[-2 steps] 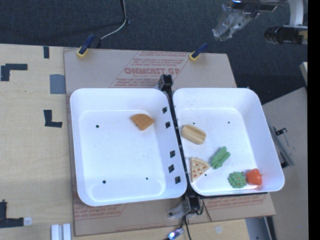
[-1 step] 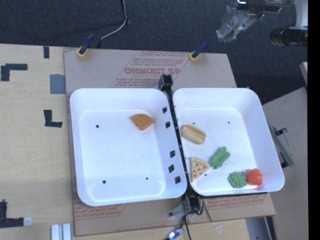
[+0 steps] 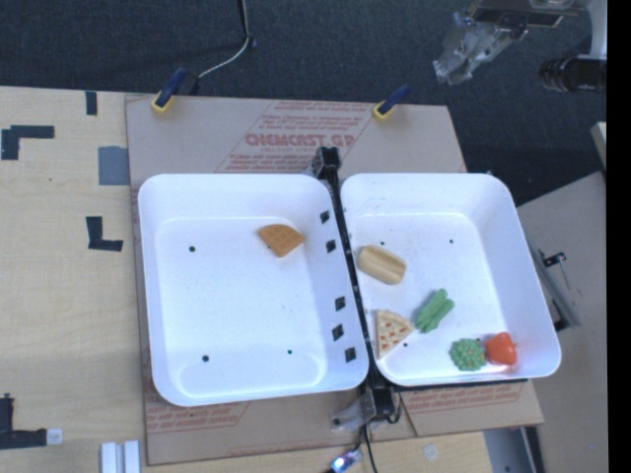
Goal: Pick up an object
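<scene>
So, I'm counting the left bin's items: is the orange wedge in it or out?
In. The orange wedge lies on the left bin's floor, near its far right corner.

Gripper (image 3: 461, 55) raised at top right, off bins; right bin (image 3: 498, 210) w/ five toy foods, left bin (image 3: 158, 215) one.

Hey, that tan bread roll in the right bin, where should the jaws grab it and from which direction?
Probably straight down from above, closing across the bread roll's short width at its middle. It lies flat, elongated roughly left to right, a little way from the divider wall, with the waffle wedge and green vegetable lying apart below it, so there looks to be room on both long sides.
</scene>
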